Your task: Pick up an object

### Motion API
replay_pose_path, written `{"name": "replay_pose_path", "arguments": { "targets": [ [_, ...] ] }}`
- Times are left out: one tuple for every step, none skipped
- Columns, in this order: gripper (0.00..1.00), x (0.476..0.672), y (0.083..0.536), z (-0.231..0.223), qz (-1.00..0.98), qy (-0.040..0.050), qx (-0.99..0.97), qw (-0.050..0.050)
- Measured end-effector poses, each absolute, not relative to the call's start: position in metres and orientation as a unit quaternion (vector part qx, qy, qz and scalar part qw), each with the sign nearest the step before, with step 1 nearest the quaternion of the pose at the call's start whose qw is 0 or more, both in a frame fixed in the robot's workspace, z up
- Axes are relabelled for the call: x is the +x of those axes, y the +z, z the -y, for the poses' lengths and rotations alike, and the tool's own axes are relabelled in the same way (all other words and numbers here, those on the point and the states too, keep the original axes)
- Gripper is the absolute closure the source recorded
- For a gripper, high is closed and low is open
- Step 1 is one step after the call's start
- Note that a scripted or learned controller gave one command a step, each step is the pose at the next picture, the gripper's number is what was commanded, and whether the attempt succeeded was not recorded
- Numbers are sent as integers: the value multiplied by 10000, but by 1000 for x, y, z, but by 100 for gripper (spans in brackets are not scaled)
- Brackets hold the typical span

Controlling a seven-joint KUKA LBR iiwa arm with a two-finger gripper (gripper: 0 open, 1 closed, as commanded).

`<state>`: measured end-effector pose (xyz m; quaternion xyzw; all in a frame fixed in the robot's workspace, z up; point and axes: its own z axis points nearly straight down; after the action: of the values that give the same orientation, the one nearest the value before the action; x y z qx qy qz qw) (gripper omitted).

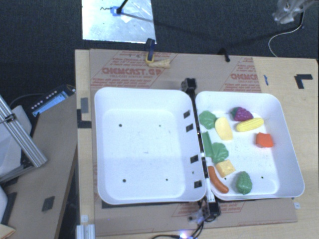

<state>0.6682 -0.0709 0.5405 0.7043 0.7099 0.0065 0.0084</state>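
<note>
Camera view puts the gripper (291,5) at the top right corner, well above the bench's far edge and over dark floor, far from both bins. It is pale and blurred, so whether its jaws are spread or closed cannot be told, and nothing can be made out between them. A thin cable (279,36) loops below it.

The right bin (286,133) holds all the toy food. Near its far edge lies a purple piece (242,114), with a yellow corn (249,125) just beside it on the near side. An orange block (264,140) sits toward the right edge. A pale yellow piece (223,129) lies left of the corn, with a green piece (207,119) by the left wall. Further toward the near edge a leafy green (215,150) touches a small yellow cube (225,168). A red-orange sausage (218,179) lies along the near left corner, and a dark green pepper (243,182) sits beside it.

The left bin (144,143) shares the middle wall with the right one. Both bins rest on a brown board (149,68) covering the bench. Beyond the board's far edge lies a shiny sheet (117,14) on the floor.
</note>
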Motion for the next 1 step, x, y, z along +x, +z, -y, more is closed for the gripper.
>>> {"name": "replay_pose_path", "arguments": {
  "targets": [
    [100, 609, 537, 76, -7073, 13, 7069, 10]
  ]
}}
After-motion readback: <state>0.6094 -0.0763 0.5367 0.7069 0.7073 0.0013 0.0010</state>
